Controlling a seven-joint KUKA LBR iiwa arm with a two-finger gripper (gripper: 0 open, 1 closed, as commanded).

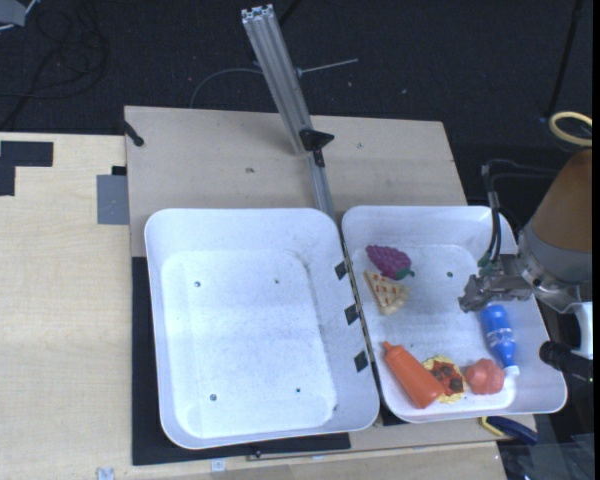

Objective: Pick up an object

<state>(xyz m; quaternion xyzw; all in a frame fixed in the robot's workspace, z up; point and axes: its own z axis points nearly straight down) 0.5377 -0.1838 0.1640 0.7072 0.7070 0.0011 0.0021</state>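
Two white bins sit on the table (230, 158); the right bin (420, 223) holds every object. At its right wall the hand (485, 296), grip unreadable, hovers just above the blue bottle (497, 334), so descent onto it comes next.

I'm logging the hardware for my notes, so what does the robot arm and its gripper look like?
The arm is a rounded grey body with an orange band above the wrist. A thin dark cable loops beside it. The gripper is a small dark grey metal assembly.

arm (565, 218) cut off at right edge, yellow item (446, 376) partly hidden behind orange bottle (412, 374)
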